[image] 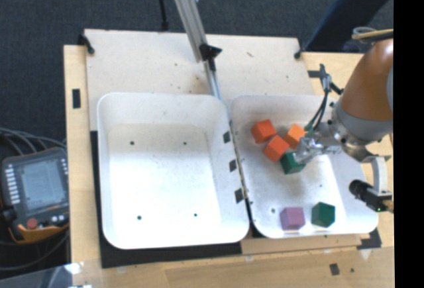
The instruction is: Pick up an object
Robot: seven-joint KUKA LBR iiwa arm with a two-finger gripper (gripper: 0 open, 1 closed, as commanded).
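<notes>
Right bin [344,227]: green block [291,164] beneath jaws [306,149].

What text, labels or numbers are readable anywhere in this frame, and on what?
None readable.
Teach pendant at the left edge: screen and buttons show, but all too blurred to read.
Blocks in the right bin: orange, green, purple, with no markings visible.
Gripper and arm: no legible label.
</notes>
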